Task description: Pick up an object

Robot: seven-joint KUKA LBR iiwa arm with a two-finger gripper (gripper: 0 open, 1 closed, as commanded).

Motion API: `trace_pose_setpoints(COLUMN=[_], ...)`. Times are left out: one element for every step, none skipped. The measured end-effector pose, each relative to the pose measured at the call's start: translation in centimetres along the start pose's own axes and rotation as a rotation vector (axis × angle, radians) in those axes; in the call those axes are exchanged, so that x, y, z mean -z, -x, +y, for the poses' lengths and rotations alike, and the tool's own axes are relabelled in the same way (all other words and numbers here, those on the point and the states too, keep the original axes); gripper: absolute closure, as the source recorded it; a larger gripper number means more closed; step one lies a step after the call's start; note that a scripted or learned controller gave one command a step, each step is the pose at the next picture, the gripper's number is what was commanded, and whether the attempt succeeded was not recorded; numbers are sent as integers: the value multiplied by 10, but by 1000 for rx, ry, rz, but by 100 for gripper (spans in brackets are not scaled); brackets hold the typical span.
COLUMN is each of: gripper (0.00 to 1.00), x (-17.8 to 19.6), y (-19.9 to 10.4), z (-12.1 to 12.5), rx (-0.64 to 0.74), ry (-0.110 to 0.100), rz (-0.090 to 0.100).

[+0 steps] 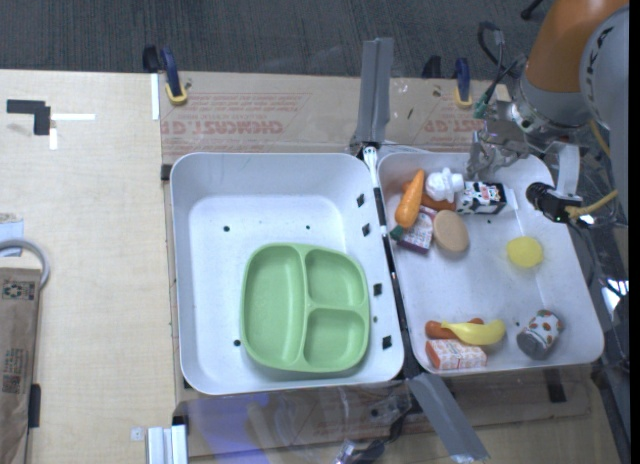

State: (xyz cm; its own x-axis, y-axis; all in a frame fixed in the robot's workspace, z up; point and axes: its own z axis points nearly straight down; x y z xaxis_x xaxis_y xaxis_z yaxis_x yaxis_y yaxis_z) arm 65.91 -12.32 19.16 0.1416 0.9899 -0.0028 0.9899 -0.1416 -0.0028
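Milk carton (484, 197) just below jaws (487, 155)

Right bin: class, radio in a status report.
Hand low over the bin's far edge, holding nothing seen. Milk carton just below it. Carrot, white bottle crowd alongside.

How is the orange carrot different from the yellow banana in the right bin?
The carrot is orange and nearly straight, and lies near the far end of the right bin, pointing along its length. The banana is yellow and curved, and lies crosswise near the near end. Both are long, narrow toy foods that touch neighbouring items.
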Motion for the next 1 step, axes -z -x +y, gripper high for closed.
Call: trace_pose_setpoints(gripper=[100], x=[-72], y=[9], z=[3], rx=[84], ry=[6], rz=[2])
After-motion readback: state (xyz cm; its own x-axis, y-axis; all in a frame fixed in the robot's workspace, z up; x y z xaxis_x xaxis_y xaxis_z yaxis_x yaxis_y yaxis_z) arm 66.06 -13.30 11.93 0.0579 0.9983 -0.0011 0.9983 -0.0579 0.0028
